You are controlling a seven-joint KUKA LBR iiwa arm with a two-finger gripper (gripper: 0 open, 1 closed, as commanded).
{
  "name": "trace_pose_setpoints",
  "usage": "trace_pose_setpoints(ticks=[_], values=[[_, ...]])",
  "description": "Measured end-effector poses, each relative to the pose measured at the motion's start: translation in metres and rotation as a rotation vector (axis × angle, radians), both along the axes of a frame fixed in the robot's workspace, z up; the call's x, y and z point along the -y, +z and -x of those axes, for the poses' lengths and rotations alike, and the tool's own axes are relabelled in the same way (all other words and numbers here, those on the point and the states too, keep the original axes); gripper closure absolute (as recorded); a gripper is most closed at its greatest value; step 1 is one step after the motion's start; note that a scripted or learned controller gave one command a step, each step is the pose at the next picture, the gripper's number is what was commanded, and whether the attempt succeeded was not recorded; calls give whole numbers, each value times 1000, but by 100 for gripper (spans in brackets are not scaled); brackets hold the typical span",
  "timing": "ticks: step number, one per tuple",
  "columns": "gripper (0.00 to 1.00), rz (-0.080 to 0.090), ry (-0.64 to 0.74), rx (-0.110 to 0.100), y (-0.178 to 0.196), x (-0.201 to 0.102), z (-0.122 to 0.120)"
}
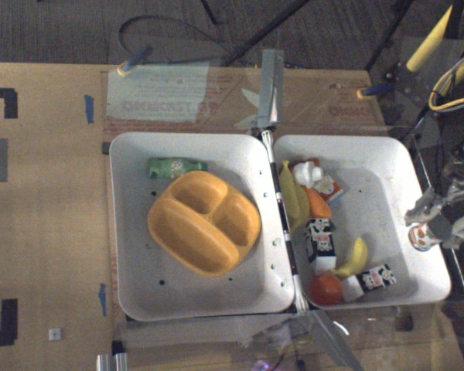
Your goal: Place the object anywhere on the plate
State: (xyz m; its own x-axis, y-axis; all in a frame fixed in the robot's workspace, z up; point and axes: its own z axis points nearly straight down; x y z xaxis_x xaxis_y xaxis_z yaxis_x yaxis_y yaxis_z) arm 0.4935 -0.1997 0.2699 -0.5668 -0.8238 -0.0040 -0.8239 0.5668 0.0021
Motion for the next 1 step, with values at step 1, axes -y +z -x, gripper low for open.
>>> trace_pose_setpoints(ticks=[1], values=[[0, 0, 0, 0, 0, 0, 0]])
